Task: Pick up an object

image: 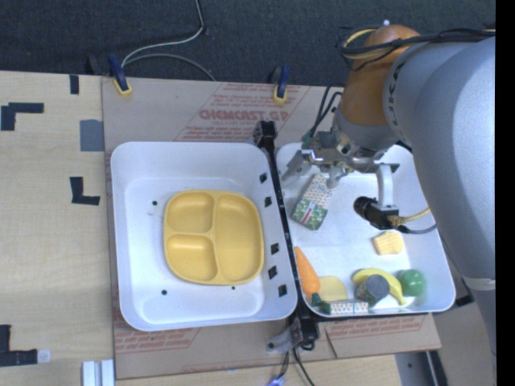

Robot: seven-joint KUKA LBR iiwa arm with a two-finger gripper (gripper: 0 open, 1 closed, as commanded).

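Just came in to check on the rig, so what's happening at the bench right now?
The grey arm is reaching into the right bin, its claw low over a green and white packet near the divider. A cheese wedge, carrot, banana and other toy foods lie along that bin's near side. The left bin holds a yellow divided plate. Nothing looks lifted yet.

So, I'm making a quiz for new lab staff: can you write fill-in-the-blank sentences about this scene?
1. The yellow divided plate lies in the ____ bin.
2. The carrot lies in the ____ bin.
3. The end effector hangs over a green and white ____.
4. The plate has ____ compartments.

Missing words: left; right; packet; three
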